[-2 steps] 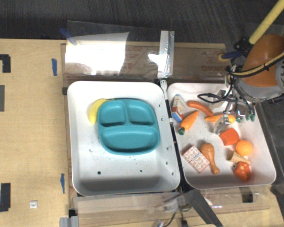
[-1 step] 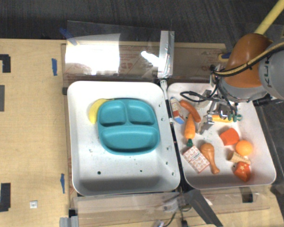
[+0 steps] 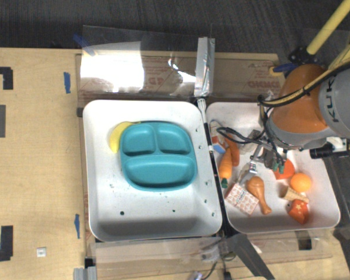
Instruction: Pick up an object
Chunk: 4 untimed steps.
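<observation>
Tool [image 3: 262, 159] hung low in right bin [image 3: 329, 217], above drumstick [image 3: 259, 192]; its grip state could not be told; nothing seen lifted, pick apparently not done

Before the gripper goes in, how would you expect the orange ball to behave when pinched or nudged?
The orange ball looks round and smooth, so it would probably roll if nudged and may squirt out of a pinch. It lies close beside other toys in the right bin, which might stop it rolling far.
</observation>
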Tool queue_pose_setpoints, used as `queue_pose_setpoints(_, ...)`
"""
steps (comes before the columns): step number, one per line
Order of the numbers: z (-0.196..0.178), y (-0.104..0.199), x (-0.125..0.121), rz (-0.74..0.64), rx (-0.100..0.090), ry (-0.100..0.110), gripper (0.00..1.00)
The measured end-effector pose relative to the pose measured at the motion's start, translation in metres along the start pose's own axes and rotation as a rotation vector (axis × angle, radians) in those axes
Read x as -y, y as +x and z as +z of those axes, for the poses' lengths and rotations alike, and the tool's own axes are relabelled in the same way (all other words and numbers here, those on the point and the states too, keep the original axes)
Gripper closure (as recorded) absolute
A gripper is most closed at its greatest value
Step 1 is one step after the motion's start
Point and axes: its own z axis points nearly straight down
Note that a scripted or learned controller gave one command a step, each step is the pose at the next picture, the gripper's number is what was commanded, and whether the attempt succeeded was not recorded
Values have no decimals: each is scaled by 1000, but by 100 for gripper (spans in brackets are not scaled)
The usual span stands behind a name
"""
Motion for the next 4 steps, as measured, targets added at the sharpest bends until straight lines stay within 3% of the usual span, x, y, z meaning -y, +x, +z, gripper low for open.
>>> queue_pose_setpoints(1,-14,-5,-1,-1,18,0,100)
queue_pose_setpoints(2,-109,-56,-56,56,4,-3,100)
queue_pose_setpoints(3,-174,-46,-102,168,2,-3,100)
queue_pose_setpoints(4,-169,-5,-107,59,-7,1,100)
